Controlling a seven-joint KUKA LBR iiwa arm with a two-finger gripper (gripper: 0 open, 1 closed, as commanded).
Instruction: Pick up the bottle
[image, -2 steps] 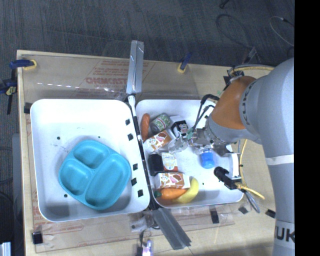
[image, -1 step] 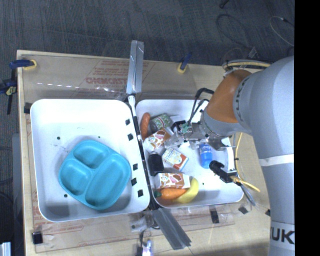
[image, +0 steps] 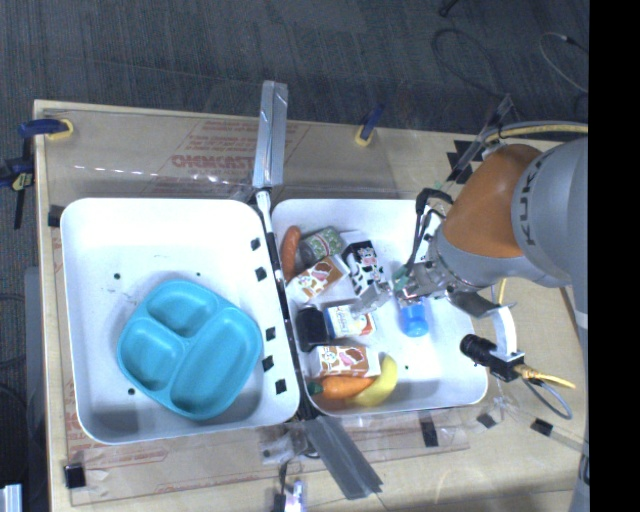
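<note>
Your bottle (image: 414, 318) lies in the right bin (image: 455, 385), directly below the gripper (image: 397, 285); you cannot tell the jaws' state.

We see a pale wooden table (image: 150, 130) filling most of the frame, with dark carpet floor (image: 200, 40) along the top edge. Two shallow white bins rest directly on it, touching side by side: the left bin (image: 90, 230) at centre left, the right bin (image: 440, 385) at centre right. A metal bar (image: 268, 135) lies on the table at upper centre, running down toward the seam between the bins.
</note>
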